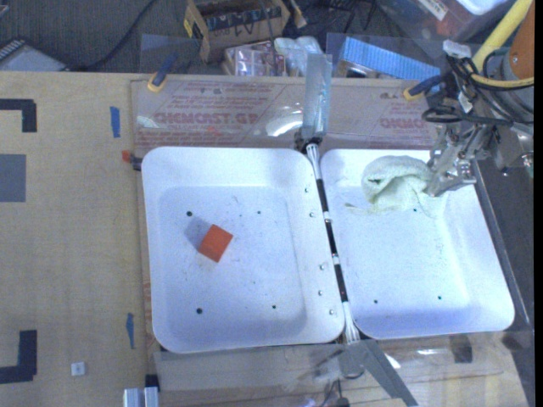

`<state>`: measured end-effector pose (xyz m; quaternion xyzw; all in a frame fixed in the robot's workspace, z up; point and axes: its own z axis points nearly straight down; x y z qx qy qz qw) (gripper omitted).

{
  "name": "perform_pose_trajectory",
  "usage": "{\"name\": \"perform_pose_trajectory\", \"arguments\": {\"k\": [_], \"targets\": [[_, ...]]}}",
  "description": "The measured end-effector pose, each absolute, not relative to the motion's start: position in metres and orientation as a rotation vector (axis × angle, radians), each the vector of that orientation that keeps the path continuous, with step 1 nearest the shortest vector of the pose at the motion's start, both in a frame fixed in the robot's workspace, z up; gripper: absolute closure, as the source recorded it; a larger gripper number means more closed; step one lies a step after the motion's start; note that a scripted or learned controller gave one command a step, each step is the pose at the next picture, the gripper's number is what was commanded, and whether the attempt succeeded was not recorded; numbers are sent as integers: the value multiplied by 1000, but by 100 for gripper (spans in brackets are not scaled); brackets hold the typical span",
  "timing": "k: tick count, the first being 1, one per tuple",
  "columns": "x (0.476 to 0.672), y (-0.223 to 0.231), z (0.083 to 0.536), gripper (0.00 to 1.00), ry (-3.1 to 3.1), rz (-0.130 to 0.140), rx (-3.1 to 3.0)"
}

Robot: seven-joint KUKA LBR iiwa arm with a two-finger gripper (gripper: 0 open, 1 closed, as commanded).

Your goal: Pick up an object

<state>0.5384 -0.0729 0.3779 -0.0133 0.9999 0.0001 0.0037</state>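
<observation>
The camera view looks down on a pale wooden bench (68, 253) with two shallow white plastic bins side by side. The left bin (161, 312) has one small orange block (215, 242) lying near its middle, a little to the left. The right bin (424, 295) has one crumpled pale yellow-white cloth (392, 183) bunched up near its far edge.

The metal pincer (443, 176) hangs at the right side of the cloth, close to the far right corner of the right bin. It looks like it is touching the edge of the cloth, or is just beside it. I cannot tell if its tips are apart or together, because they are small and mixed up with the cloth and the cables behind. I do not see anything clearly held between them.

The step seems to be grabbing the cloth, since the pincer is right there. To do it well, I think the pincer should go down onto a thick fold, not a thin edge, because a thin edge can slip out. It should squeeze fully before going up, and go up slowly and straight. It should also keep off the bin wall, which is near.

Counting: two bins, one block, one cloth, one pincer. At the left edge of the bench there are also two short strips of blue tape (114, 122).
</observation>
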Motion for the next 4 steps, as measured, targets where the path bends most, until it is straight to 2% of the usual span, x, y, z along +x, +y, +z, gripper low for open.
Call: {"name": "perform_pose_trajectory", "arguments": {"k": [1, 2, 3, 4], "targets": [[543, 10, 282, 100, 3106, 2, -447], [546, -6, 231, 100, 2958, 2, -1044], [532, 32, 218, 100, 2682, 2, -1628], [525, 2, 266, 100, 2303, -1, -2127]]}}
